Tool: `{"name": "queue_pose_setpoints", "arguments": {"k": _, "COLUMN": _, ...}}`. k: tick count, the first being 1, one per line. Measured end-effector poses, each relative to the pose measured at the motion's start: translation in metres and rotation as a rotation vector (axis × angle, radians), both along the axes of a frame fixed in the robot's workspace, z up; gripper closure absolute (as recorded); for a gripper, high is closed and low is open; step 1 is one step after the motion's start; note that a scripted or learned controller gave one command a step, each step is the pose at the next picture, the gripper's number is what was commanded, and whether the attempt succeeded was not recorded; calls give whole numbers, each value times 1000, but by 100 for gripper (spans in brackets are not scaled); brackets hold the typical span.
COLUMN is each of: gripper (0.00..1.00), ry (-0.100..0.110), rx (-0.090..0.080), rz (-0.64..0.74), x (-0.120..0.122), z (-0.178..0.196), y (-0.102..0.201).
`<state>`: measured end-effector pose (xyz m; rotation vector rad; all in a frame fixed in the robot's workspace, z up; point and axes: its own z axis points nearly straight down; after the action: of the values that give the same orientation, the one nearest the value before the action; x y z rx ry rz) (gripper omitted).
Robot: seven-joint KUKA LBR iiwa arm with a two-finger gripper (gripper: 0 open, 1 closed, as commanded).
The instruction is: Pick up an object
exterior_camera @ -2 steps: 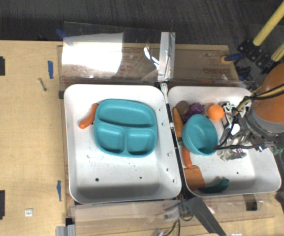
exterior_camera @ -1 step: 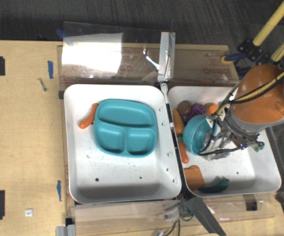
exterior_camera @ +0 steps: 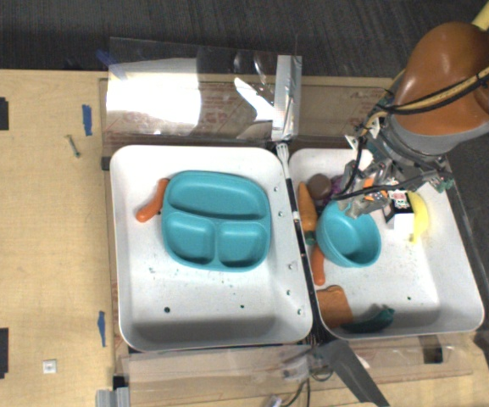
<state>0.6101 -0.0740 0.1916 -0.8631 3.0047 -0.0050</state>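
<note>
1. Gripper (exterior_camera: 371,195) low over the right bin (exterior_camera: 447,295), at about 12 o'clock of the teal bowl (exterior_camera: 350,237), just beside its rim; opening hidden by cables and wrist hardware, cannot tell, nothing seen between the tips.
2. Likely targets within reach: teal bowl under the gripper, yellow banana-like piece (exterior_camera: 419,216) at 3 o'clock of the bowl, dark brown lump (exterior_camera: 319,185) at 11 o'clock.
3. Best approach, as a judgement: straddle the bowl's rim or one small item squarely, close fully, lift straight up; avoid clipping neighbours, crowded spot.
4. Count, right bin: one bowl, one yellow piece, one dark lump, two orange carrot-like sticks (exterior_camera: 308,210) along the left wall, one brown piece (exterior_camera: 335,305) and one green item (exterior_camera: 378,318) at 6 o'clock.
5. Count, left bin (exterior_camera: 134,303): one teal divided tray (exterior_camera: 214,219), one orange stick (exterior_camera: 151,202) at its 9 o'clock.
6. Two bins on the desk (exterior_camera: 32,227).
</note>
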Motion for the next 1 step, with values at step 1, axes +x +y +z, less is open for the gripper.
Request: {"name": "queue_pose_setpoints", "arguments": {"k": 1, "gripper": 100, "ry": 2, "rx": -2, "rz": 93, "x": 34, "z": 59, "y": -40}}
